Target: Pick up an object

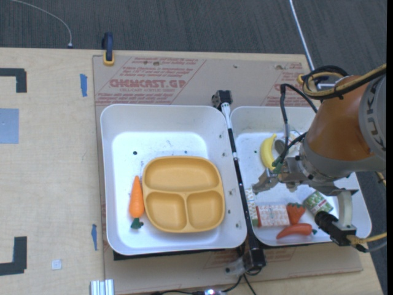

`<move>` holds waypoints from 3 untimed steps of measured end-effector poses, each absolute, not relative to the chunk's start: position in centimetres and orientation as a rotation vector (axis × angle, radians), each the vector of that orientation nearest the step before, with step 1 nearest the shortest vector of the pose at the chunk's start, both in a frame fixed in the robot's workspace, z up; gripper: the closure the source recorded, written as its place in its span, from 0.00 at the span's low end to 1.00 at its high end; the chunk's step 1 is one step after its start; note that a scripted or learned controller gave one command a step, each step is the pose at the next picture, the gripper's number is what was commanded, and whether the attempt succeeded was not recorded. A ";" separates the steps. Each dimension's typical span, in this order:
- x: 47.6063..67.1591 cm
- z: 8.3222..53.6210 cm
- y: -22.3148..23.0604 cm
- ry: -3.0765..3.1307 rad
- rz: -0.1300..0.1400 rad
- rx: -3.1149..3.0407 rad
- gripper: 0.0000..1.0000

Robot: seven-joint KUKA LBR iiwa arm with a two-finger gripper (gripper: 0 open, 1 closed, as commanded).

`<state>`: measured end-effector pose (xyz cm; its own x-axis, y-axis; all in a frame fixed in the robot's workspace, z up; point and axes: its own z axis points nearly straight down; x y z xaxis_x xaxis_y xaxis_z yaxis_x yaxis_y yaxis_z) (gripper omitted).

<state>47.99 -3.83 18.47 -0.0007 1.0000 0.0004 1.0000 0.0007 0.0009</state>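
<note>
In the right bin (250, 145), my gripper (265, 184) hangs low over the floor, left of centre. A yellow banana (268, 151) lies just behind it, partly covered by the wrist. In front of the gripper lies a white and red box (271, 215). To the right of the box are an orange piece (296, 212) and a red pepper (295, 230). A green and white packet (317, 201) lies under the arm's edge. Nothing shows between the gripper's tips.
The left bin (116, 125) holds a yellow three-part tray (182, 192) with an orange carrot (136, 198) lying along its left side. A black clamp (221, 98) sits at the back where the two bins meet. The arm covers the right bin's right half.
</note>
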 end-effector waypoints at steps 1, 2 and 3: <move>48.0 9.3 -10.3 2.221 0.001 2.220 0.00; 48.0 9.0 -9.8 2.208 -0.001 2.223 0.00; 48.1 9.0 -9.8 2.208 0.002 2.221 0.00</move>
<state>48.09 -9.78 9.03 0.0059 1.0000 -0.0058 1.0000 -0.0059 0.0076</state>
